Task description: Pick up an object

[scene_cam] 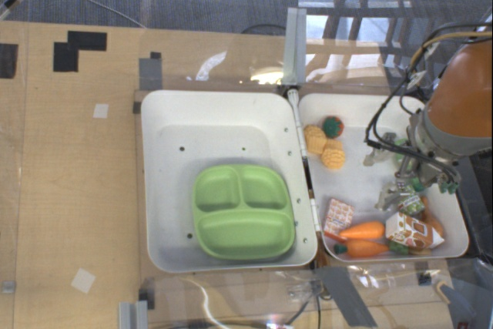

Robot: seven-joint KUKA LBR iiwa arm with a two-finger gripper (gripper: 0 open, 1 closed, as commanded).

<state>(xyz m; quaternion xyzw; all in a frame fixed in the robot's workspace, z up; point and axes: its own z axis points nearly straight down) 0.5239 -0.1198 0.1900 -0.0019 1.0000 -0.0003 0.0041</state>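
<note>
The right bin (pixel 362 181) holds several toy foods. Two yellow knobbly pieces (pixel 314 139) (pixel 333 157) lie near its left wall, beside a small green and red ball (pixel 332 126). At the front lie a red and white packet (pixel 338 216), two orange carrots (pixel 363 232) and a white and orange carton (pixel 414 232). My gripper (pixel 402 195) hangs low over the right half of this bin, just above the carton and to the right of the carrots. Something green (pixel 409 166) shows under the wrist, partly hidden.
A green divided plate (pixel 243 210) sits at the front of the left bin (pixel 208 119). The ridge between the bins (pixel 302 166) runs just left of the yellow pieces. The arm's orange band (pixel 462 92) and black cables (pixel 385 119) hang over the right bin's far right.
</note>
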